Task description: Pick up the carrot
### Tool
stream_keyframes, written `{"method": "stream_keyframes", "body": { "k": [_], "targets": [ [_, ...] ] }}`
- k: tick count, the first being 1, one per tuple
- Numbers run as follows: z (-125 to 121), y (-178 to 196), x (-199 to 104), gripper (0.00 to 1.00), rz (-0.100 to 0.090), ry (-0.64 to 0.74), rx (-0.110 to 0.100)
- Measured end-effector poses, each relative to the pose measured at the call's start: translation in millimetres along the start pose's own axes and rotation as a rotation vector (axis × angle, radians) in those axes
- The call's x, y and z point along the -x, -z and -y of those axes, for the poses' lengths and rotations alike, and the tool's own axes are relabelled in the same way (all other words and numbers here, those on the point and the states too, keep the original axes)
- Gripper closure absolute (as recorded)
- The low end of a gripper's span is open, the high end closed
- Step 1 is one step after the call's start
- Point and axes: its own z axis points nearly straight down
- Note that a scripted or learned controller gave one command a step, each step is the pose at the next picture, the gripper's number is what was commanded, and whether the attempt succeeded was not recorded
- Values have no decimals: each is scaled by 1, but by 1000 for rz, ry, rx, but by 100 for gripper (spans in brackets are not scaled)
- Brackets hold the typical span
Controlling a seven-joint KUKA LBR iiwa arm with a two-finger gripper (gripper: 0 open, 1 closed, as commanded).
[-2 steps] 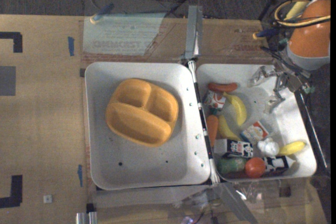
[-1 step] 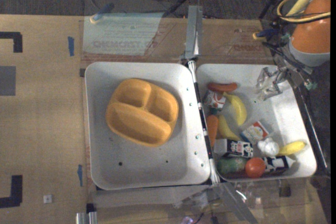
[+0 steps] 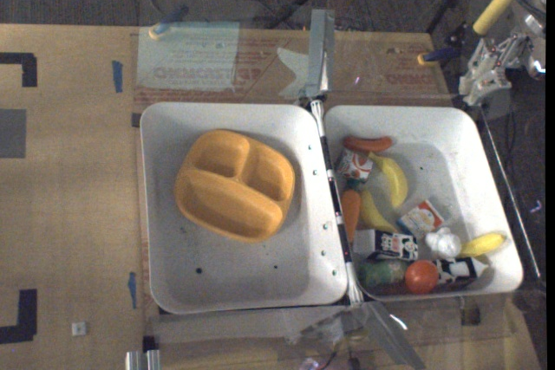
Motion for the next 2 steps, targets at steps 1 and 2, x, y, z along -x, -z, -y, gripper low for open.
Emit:
{"method": "stream_keyframes", "body": {
  "k": [1, 2],
  "targets": [
    [26, -54, -3, 100, -9, -592, -2],
    [26, -41, -1, 100, 1, -591, -3]
  ]
}}
